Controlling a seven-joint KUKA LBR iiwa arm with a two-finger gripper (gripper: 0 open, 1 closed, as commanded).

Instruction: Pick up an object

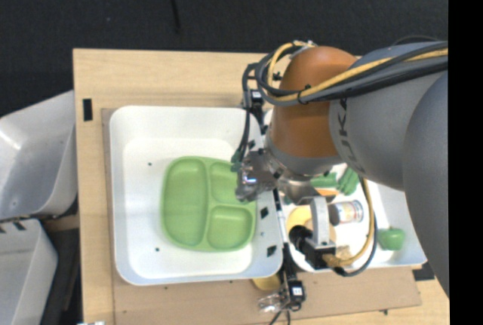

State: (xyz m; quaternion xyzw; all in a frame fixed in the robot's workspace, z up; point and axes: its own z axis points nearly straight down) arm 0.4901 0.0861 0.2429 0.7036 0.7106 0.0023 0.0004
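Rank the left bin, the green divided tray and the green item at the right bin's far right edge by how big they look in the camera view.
1. Left bin, largest.
2. Green divided tray, lying inside that bin.
3. Green item, smallest, though the arm may be hiding part of it.

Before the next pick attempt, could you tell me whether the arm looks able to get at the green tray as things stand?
Probably yes. The green tray lies flat in the left bin with nothing on top of it, and the arm hangs right beside its right edge. Its low, flat shape may make gripping hard.
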